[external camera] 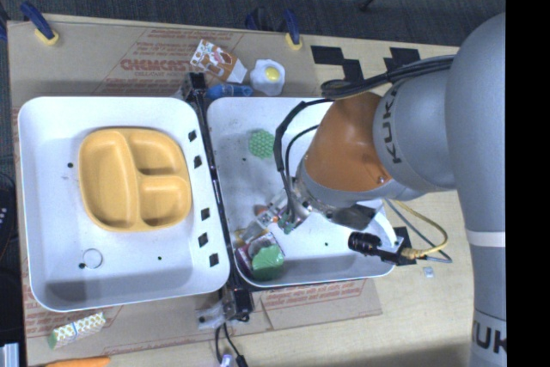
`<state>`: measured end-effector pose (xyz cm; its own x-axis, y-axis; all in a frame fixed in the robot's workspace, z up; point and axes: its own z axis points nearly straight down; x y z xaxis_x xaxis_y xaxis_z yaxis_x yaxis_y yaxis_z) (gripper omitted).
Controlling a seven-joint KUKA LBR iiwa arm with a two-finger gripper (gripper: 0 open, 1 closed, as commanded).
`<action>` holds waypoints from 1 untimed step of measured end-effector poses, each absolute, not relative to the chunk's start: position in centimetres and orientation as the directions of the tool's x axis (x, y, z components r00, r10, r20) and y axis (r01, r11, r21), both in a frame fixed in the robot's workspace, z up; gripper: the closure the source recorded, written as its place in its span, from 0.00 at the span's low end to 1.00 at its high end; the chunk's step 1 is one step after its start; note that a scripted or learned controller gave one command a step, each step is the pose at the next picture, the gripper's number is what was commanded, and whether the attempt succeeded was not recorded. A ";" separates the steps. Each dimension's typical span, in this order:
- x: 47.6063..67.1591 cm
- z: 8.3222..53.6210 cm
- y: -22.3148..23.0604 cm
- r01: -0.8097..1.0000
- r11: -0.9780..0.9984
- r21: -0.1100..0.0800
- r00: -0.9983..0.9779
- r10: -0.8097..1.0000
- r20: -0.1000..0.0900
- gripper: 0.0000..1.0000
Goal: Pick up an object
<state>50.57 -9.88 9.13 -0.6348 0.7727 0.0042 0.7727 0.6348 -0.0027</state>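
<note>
Left bin (34, 185) holds the yellow divided tray (135, 178), flat — not my target. In the right bin (232, 125), my pincer (277, 219) hangs above the green block (265, 260) at the near-left corner; its long axis looks roughly left-right. Pincer width — cannot tell.

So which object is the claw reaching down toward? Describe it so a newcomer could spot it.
Start at the right-hand white bin, the one under the grey arm. Go to its near-left corner, just below the claw. There sits a small green block, a solid bright green, unlike the paler green mesh disc farther back.
</note>
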 end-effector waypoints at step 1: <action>47.6 9.1 -9.6 0.875 0.484 -0.002 -0.484 0.875 0.003 0.00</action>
